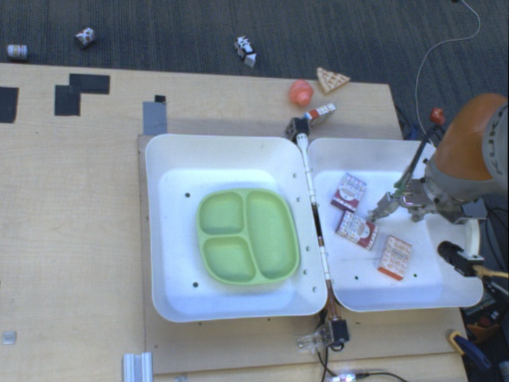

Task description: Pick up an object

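Middle packet (355,228) lies flat in right bin (429,293), long axis slanting upper-left to lower-right, print too small to read. Hand (383,208) just beside it, grip state impossible to tell; arm (469,153) cut off.

Left of the claw (380,211), a pale green tray (247,236) sits in a white bin (231,229). 3 red-and-white packets (350,191) lie near the claw. Orange band (469,138), grey arm.

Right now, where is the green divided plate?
The green divided plate lies in the left bin in the camera view, near its centre, left of the seam between the bins.
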Controlling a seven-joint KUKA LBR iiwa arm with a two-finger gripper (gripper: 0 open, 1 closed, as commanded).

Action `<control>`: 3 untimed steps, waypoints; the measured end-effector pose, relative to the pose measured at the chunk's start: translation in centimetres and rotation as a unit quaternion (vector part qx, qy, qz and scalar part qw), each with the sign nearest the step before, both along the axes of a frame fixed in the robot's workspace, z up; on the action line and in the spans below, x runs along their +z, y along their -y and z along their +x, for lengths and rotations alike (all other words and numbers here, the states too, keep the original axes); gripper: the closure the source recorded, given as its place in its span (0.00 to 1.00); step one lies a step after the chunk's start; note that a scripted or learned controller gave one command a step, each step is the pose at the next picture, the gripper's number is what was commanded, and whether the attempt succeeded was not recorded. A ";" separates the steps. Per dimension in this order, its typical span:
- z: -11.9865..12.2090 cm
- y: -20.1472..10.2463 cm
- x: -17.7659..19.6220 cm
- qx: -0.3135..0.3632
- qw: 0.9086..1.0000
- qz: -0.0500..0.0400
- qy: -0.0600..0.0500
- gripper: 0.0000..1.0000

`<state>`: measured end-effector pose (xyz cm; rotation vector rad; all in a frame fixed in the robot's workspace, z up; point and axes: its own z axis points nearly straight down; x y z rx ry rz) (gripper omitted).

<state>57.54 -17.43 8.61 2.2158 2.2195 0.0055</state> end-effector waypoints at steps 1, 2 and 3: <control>-5.8 -6.1 0.2 0.000 1.000 -0.002 0.004 0.00; -5.6 -6.2 1.3 0.000 1.000 -0.002 0.006 1.00; -5.6 -6.2 1.3 0.001 1.000 -0.002 0.006 0.00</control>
